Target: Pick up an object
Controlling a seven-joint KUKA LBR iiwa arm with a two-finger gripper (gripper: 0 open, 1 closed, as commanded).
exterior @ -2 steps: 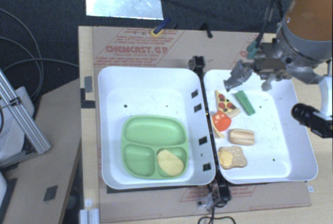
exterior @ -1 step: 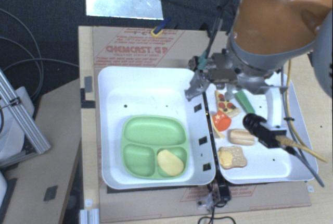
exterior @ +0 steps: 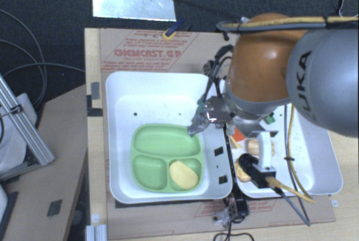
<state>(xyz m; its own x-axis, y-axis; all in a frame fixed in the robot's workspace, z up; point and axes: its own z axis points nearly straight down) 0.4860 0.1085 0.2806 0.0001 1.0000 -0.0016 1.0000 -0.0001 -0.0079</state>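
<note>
Though jaws' (exterior: 196, 125) opening unclear: glossy green compartmented tray (exterior: 162, 147), smooth yellow oval lump (exterior: 183, 175) inside.

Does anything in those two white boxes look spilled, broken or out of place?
Nothing stands out. In the left bin a green divided tray lies flat with one yellow object in its lower right compartment. The right bin holds a few small items partly hidden under the arm; none looks spilled.

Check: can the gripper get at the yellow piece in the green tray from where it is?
Probably yes. The yellow piece lies uncovered in the green tray, lower right compartment; the gripper hangs above the tray's upper right edge.
</note>
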